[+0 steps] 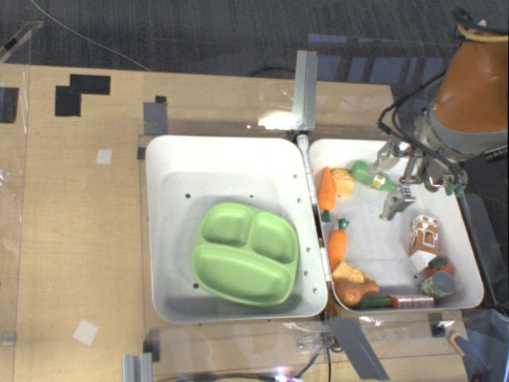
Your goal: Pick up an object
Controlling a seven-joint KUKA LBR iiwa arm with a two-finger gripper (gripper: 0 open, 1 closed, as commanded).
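Observation:
The right bin holds several small toys. A green bottle lies at its back, beside an orange carrot and a yellow piece. My gripper hangs over the back of this bin, just right of the green bottle. It is open and nothing sits between its fingers. A second carrot lies by the bin's left wall. A white and orange carton rests to the right, below the gripper.
The left bin holds a green divided plate. At the right bin's front lie a brown toy, a dark can and a thin red and green stick. The bare patch of floor in the right bin's middle is white.

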